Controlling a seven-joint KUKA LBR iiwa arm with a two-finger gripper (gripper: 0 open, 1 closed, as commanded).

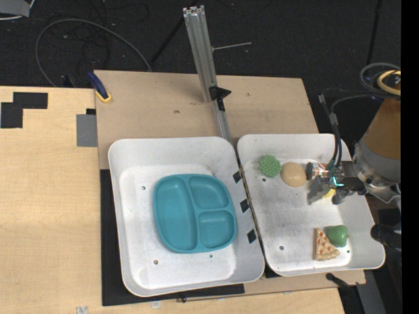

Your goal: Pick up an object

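Beside pincer (322,190): smooth tan ball (293,174); bumpy green obj (269,166).

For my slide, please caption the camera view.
Gripper beside a tan ball in the right bin.

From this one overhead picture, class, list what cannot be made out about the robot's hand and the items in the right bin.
- Hand: small and dark over the right bin; whether it grips anything is too small to tell.
- Beige ball: the side facing the hand is hard to separate from it; contact unclear.
- Pizza slice: partly covered by the green piece.
- Arm: cut off by the right edge.
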